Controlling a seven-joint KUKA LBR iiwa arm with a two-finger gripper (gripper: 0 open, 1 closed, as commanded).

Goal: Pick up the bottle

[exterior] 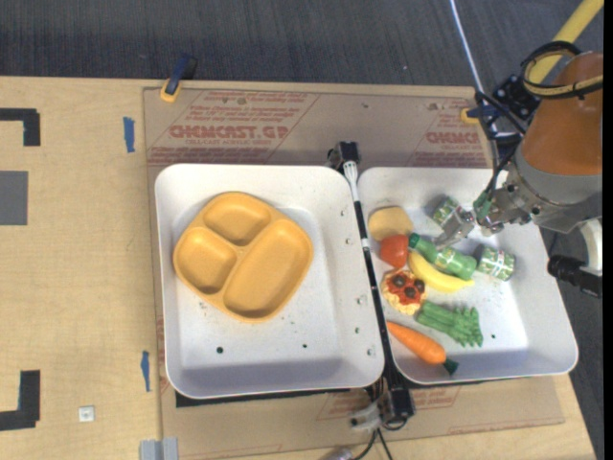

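Bench (67,286) under cardboard sheet (249,123), two white bins (187,353)

The arm (565,132) reaches in from the right, its hand (471,220) lowered with fingers spread apart.

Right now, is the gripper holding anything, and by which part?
Cannot be told. The gripper sits just above the green bottle in the right bin, but no object shows between its fingers.

Even bright overhead light, soft shadows, slight blur, no glare.
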